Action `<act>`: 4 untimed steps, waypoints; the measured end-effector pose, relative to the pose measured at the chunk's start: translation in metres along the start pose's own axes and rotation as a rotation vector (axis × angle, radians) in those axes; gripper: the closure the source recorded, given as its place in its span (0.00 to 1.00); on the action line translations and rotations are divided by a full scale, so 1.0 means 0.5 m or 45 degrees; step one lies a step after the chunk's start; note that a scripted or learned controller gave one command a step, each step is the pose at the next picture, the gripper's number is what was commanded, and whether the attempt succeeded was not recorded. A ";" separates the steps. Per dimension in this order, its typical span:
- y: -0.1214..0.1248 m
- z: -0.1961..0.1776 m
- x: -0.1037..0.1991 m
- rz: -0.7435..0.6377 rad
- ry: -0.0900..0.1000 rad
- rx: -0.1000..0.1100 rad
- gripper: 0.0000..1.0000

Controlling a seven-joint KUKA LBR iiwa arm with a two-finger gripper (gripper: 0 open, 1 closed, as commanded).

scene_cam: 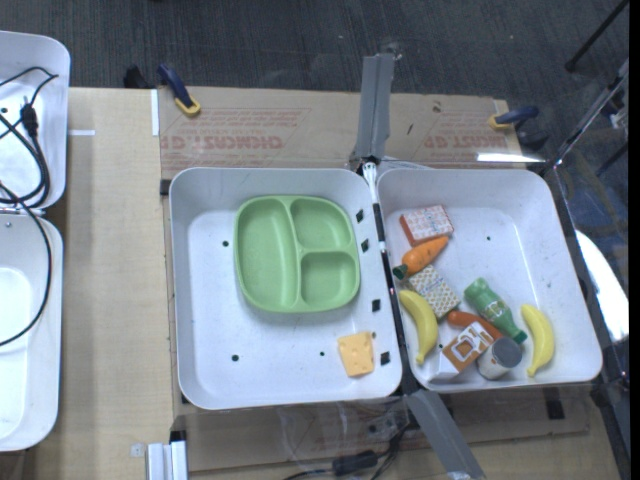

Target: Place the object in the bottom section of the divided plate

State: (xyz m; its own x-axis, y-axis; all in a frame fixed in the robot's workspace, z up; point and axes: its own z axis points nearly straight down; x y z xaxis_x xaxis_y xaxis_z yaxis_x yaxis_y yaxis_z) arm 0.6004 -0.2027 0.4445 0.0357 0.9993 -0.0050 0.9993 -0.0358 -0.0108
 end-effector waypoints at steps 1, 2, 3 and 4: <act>-0.077 0.440 0.088 -0.221 0.006 -0.007 1.00; -0.090 0.207 0.094 -0.042 0.004 -0.008 1.00; -0.132 0.428 0.250 -0.133 0.005 -0.007 1.00; -0.030 0.511 0.374 -0.077 0.004 -0.006 1.00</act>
State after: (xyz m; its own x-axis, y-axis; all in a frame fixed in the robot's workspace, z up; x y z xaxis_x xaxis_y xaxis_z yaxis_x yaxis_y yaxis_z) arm 0.5890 -0.0164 0.1882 -0.0248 0.9997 -0.0014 0.9997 0.0248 -0.0064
